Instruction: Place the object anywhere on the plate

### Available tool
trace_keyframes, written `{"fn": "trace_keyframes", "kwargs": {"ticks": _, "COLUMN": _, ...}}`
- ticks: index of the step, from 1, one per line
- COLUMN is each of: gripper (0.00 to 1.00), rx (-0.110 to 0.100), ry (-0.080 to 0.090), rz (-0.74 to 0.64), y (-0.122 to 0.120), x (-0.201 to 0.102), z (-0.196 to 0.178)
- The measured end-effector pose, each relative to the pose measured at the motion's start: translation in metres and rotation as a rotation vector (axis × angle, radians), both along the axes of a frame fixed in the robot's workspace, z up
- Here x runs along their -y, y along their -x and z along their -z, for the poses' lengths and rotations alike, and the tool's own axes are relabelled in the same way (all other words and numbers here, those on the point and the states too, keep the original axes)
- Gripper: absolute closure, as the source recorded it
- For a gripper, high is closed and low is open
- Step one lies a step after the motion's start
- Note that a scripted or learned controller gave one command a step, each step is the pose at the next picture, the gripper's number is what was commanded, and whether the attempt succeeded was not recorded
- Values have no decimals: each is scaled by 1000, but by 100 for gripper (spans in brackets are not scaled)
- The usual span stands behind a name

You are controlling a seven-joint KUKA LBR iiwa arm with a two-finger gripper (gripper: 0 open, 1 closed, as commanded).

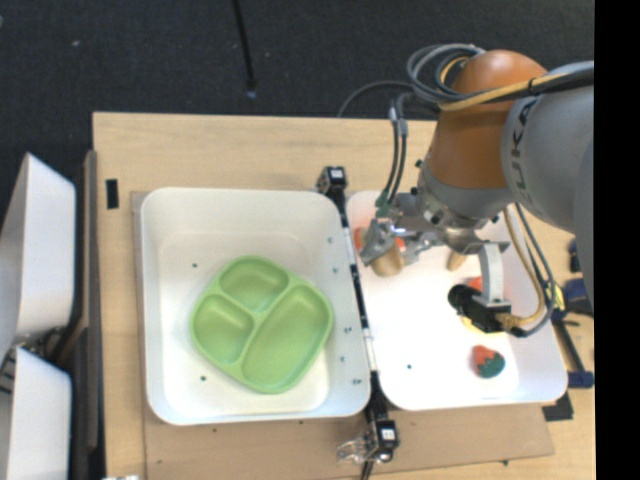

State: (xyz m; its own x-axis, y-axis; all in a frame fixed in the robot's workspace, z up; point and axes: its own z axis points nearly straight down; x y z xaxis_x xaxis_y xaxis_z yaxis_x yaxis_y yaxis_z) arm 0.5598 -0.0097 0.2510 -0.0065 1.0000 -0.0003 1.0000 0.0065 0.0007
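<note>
While the gripper (pixel 420 253) hangs over the right bin (pixel 420 368) near its upper left corner, I cannot tell how its fingers stand. Lower right, a small red-and-green object (pixel 488 362) lies. Left bin (pixel 170 368) holds the green plate (pixel 262 323).

Even overhead light, soft shadows, slightly blurry, low-resolution

Dark floor around a pale wooden worktop (pixel 240 148).
A thin black cable (pixel 240 33) crosses the floor (pixel 150 38) at 12 o'clock; white panels (pixel 40 248) stand at 9 o'clock.
</note>
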Motion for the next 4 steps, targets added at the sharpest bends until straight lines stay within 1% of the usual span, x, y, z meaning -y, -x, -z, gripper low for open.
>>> {"fn": "trace_keyframes", "kwargs": {"ticks": 1, "gripper": 100, "rx": 1, "ry": 0, "rz": 1, "y": -19, "x": -44, "z": 8}}
{"fn": "trace_keyframes", "kwargs": {"ticks": 2, "gripper": 100, "rx": 2, "ry": -2, "rz": 0, "y": -53, "x": -78, "z": 2}}
{"fn": "trace_keyframes", "kwargs": {"ticks": 3, "gripper": 100, "rx": 2, "ry": -1, "rz": 0, "y": -74, "x": -130, "z": 6}}
{"fn": "trace_keyframes", "kwargs": {"ticks": 4, "gripper": 0, "rx": -1, "ry": 1, "rz": 3, "y": -74, "x": -127, "z": 6}}
